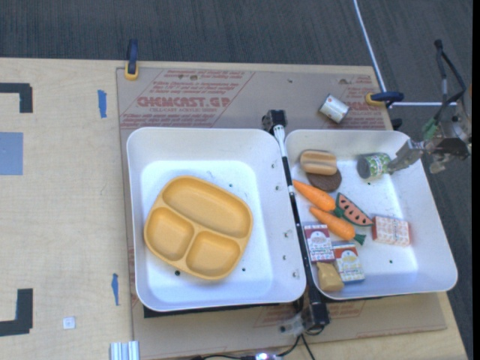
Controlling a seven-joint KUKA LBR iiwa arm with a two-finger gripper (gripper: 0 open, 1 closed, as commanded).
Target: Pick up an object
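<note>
The right bin (pixel 420 201) holds several toy foods: a bun (pixel 319 159), a brown patty (pixel 325 180), two carrots (pixel 315 195) (pixel 334 223), a watermelon slice (pixel 353 210), a pink cracker box (pixel 391 231), two small cartons (pixel 319 243) (pixel 349 263) and a yellow chunk (pixel 328 277). A grey-green can (pixel 372 165) lies on its side near the bin's far wall. My gripper (pixel 411 154) reaches in from the right edge, low over the bin's far right corner. Its tip sits just right of the can, close to touching it. Nothing is visibly held.
The left bin (pixel 142 171) holds a yellow divided plate (pixel 199 227). A small white object (pixel 334 109) lies on the cardboard behind the right bin, next to a blue clamp (pixel 384 97). A black divider (pixel 289 193) runs between the bins.
</note>
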